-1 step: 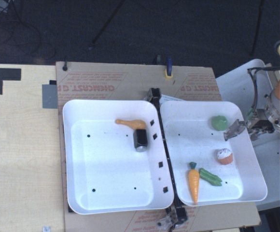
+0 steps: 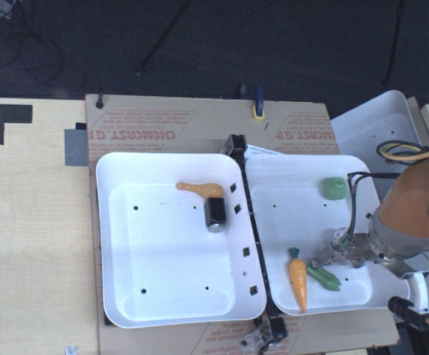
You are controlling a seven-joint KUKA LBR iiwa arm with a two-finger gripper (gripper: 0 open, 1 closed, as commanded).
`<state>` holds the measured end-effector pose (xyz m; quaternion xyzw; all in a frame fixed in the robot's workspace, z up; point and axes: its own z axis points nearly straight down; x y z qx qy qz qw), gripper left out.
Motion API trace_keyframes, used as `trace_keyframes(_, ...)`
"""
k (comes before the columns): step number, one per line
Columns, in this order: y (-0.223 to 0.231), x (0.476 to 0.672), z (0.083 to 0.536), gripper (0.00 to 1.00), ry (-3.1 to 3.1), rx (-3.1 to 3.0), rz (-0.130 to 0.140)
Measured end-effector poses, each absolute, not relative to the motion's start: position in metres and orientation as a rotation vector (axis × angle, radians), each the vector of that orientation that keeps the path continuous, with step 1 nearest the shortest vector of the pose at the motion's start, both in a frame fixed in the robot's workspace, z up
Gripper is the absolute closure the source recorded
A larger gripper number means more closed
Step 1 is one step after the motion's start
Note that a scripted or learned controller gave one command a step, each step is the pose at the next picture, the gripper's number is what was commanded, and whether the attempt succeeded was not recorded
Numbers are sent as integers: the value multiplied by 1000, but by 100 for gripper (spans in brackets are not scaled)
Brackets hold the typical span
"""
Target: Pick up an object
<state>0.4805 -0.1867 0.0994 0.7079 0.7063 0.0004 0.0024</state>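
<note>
I reach in from the right over the right bin (image 2: 274,170), my fingers (image 2: 335,255) low near its front right part. They hover just above and beside a dark green pod-shaped piece (image 2: 324,276) lying on the bin floor; whether they are spread or closed I cannot tell, and nothing shows between them. An orange carrot (image 2: 297,279) lies just left of the green piece, pointing toward the front wall. A pale green round object (image 2: 333,188) sits near the back. In the left bin (image 2: 111,198), an orange curved piece (image 2: 200,189) touches a dark can (image 2: 215,214).
</note>
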Motion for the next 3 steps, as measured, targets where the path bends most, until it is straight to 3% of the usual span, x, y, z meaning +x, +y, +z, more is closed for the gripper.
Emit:
trace_keyframes(1, -112, 522, 91, 0, 2223, 2211, 8)
trace_keyframes(2, -114, 522, 103, 100, 2218, 2218, 15)
trace_keyframes(3, -96, 474, 213, 100, 2223, 2219, 3)
